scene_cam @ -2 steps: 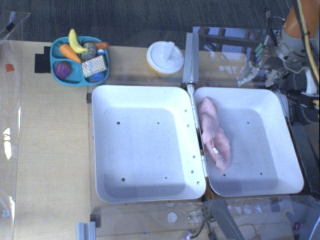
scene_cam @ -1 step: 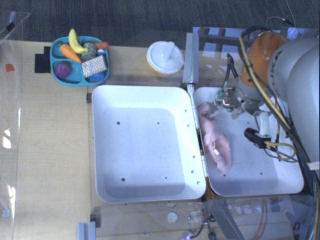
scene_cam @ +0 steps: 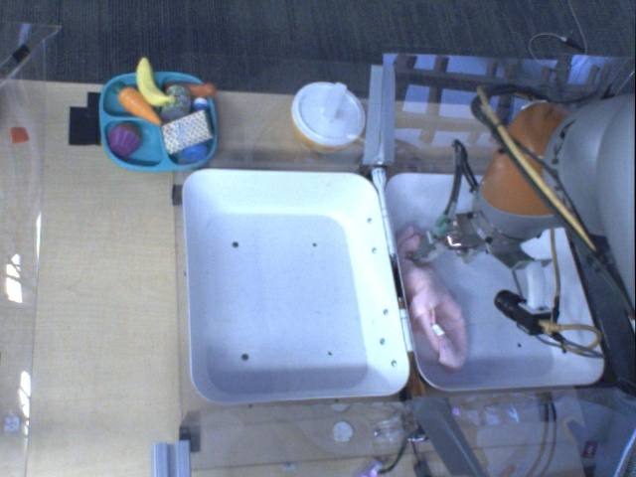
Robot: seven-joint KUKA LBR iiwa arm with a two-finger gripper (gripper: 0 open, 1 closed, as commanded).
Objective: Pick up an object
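Note:
A pink, soft-looking elongated object lies along the left side of the right bin, running from near the bin's middle toward its front left corner. My gripper reaches in from the right and hangs just over the upper end of the pink object, very close to it or touching it. The grey arm with its orange band rises behind it at the bin's far right.
The left white bin sits beside the right one, with a thin divider between them. Behind the bins stand a blue tray of toy food and a white lidded cup. A metal frame borders the back right.

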